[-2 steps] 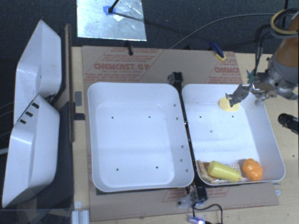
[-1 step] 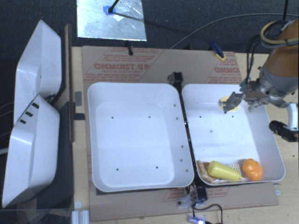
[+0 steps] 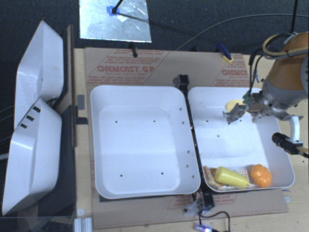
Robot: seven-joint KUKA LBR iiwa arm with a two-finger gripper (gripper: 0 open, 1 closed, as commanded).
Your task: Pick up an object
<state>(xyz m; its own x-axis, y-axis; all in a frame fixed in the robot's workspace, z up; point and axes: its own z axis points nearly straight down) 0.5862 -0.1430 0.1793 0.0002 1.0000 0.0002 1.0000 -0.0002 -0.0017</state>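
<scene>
**Across the bench: lining up a clean pick in the right-hand bin**

Over on the left, I see the left bin (image 3: 140, 139) with nothing for me to work on, so I leave it alone. Past the divider, the right bin (image 3: 231, 144) holds my candidates. Along its near wall lie a yellow oblong object (image 3: 231, 176) and, just beside it to the right, a small orange object (image 3: 261, 175), both resting on what looks like a patterned card or mesh piece (image 3: 227, 180) whose nature I cannot make out. Up near the far wall sits a pale yellow object (image 3: 233, 104), partly hidden behind the gripper (image 3: 233, 115).

That gripper hangs right beside the pale yellow piece, its fingers appearing slightly apart with nothing visibly between them; I cannot say it grasps anything.

My judgement: the pale yellow item is the target. To do this well, I want the fingers straddling it squarely before they close, with the descent kept off the bin's far wall. A glancing contact could shove the piece into the corner. I would close slowly, then lift straight up.
</scene>
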